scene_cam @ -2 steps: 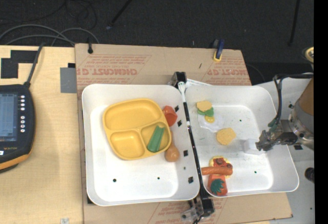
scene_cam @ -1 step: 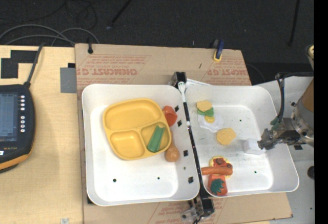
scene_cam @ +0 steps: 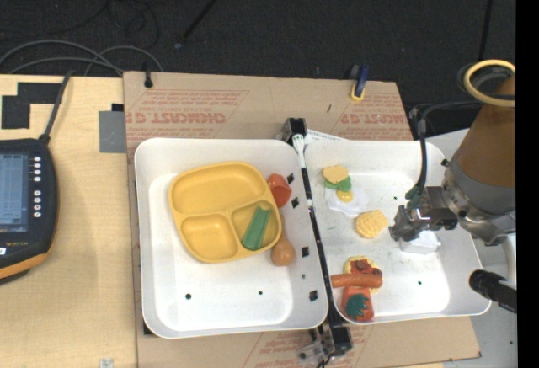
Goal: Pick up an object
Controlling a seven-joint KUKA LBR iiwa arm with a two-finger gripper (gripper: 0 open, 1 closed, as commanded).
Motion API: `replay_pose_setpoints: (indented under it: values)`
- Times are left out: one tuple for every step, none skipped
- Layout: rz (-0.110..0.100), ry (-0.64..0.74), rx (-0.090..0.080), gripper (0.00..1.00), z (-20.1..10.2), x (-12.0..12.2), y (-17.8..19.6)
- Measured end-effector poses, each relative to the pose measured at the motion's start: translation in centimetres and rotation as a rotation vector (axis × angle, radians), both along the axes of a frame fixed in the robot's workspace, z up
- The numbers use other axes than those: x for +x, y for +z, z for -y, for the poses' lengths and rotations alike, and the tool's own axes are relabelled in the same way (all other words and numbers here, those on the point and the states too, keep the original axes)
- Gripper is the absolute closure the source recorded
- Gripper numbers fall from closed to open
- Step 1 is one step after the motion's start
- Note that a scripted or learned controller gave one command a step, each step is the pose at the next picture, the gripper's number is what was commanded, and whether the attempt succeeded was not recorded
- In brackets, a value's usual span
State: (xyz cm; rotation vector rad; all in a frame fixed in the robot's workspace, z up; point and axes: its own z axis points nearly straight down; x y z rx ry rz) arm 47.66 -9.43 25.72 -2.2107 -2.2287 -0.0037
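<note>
Gripper point(scene_cam: 408, 224) is low over the right bin point(scene_cam: 455, 290), near its right side, just beside the yellow ridged piece point(scene_cam: 371, 224) and above something white and crumpled point(scene_cam: 421, 242). Fingers are dark against dark hardware, so I can't tell if they're parted or closed, and I see nothing between them

Status as I judge it: no pick yet. Every candidate sits on a bin floor or in the tray:
- right bin: yellow ridged piece mid-bin, a yellow-and-green item point(scene_cam: 338, 178) on a white patch toward the back, an orange sausage-like piece point(scene_cam: 357, 280) and a red-and-green item point(scene_cam: 358, 306) at the front edge
- left bin point(scene_cam: 168, 290): yellow divided tray point(scene_cam: 202, 198) with a green piece point(scene_cam: 257, 227) in its lower-right compartment, a red piece point(scene_cam: 279, 189) just beside the tray's right rim, a brown rounded item point(scene_cam: 283, 253) touching or nearly touching the tray's front-right corner

Likely target is the yellow ridged piece or the white thing under the wrist; possibly the latter, since it's closest

Left to do: close on something, lift clear, confirm it comes up
</note>
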Motion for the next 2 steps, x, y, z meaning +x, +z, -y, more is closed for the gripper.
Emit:
replay_pose_setpoints:
  values:
    - [0.013, -0.001, -0.002, 1.0, -4.5, 0.1, 13.3]
    - [-0.004, 0.007, 0.0, 1.0, -21.6, 5.6, 11.6]
